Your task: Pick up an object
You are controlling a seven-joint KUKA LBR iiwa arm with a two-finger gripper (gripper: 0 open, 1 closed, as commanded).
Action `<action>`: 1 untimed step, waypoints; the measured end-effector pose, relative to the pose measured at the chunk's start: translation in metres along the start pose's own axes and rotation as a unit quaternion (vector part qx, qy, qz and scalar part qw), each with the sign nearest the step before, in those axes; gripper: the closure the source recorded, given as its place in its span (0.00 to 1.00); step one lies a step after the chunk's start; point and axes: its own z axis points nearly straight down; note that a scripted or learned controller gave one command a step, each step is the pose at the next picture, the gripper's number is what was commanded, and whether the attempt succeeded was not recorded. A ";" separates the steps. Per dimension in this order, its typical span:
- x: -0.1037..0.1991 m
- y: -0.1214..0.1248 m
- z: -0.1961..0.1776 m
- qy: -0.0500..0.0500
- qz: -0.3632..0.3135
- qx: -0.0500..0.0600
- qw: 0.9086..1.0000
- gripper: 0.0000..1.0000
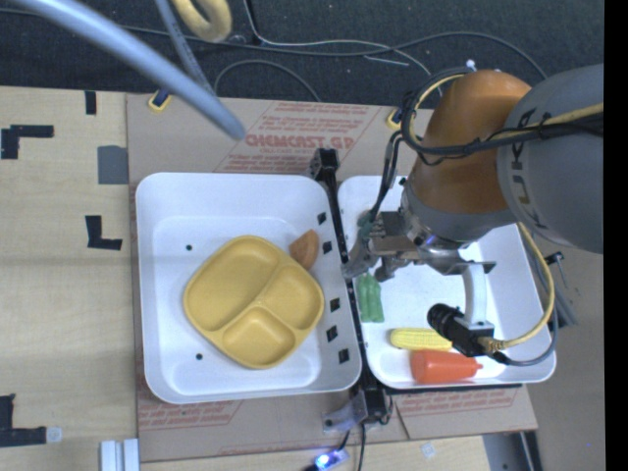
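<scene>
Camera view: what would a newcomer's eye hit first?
First, the big yellow divided plate, which fills much of the left bin. Next, the grey arm with its orange band looms over the right bin. There a corn cob, an orange carrot-like piece and a green piece lie toward the near-left corner.

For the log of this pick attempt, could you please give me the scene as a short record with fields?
left bin: yellow divided plate; small brown item at the plate's upper right edge
right bin: green item, corn cob, orange carrot-like item
gripper: over the right bin's left side, just above the green item in the view
held: nothing visibly gripped
under the bins: cardboard sheet
</scene>
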 end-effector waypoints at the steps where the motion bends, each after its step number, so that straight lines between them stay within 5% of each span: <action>1: 0.049 -0.003 0.021 0.000 0.000 0.001 1.000 1.00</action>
